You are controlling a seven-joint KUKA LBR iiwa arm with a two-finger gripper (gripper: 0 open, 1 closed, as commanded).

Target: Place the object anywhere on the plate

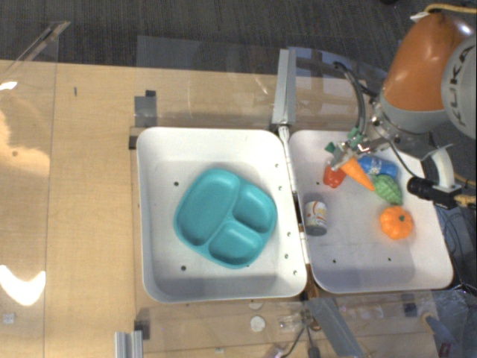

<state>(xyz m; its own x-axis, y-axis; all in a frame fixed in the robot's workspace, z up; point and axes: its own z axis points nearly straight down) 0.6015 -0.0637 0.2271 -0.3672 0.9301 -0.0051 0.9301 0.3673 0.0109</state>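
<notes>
A teal plate (226, 218) with three compartments lies in the left white bin (156, 162). The right bin (350, 267) holds the loose objects: a small red toy (332, 177), an orange carrot (357, 173), a blue item (378, 166), a green vegetable (387, 190), an orange pumpkin (396, 223) and a small can (316, 217). My gripper (345, 151) hangs over the far part of the right bin, just above the red toy and the carrot's end. Nothing visibly sits in its grasp.
A metal divider (282, 95) runs between the bins at the back. The arm's orange band (421, 58) and grey wrist loom over the right bin's far right corner. Wooden bench (67, 200) stretches to the left.
</notes>
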